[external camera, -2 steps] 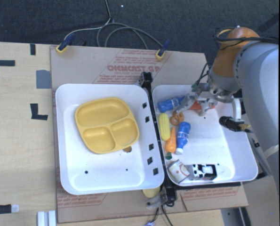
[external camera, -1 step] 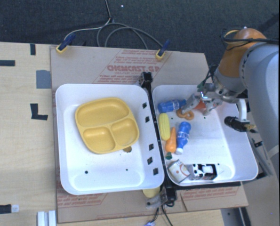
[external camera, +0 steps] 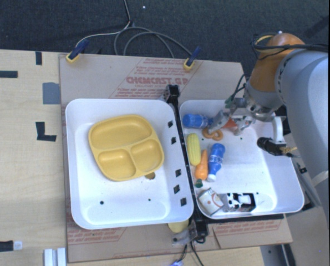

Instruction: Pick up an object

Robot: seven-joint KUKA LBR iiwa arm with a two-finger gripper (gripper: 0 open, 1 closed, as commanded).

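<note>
the gripper (external camera: 231, 121) hangs over the right bin (external camera: 275, 190), grip state impossible to tell, just beside a small orange ring-shaped toy (external camera: 212, 132) that looks light, rigid, best pinched across its rim.

Grey arm (external camera: 309, 98), orange band (external camera: 270, 62), black cables.

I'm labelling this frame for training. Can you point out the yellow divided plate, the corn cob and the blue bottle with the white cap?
yellow divided plate (external camera: 126, 147): camera view, its central ridge.
corn cob (external camera: 193, 148): camera view, mid-length.
blue bottle (external camera: 215, 157): camera view, its blue body.
</note>
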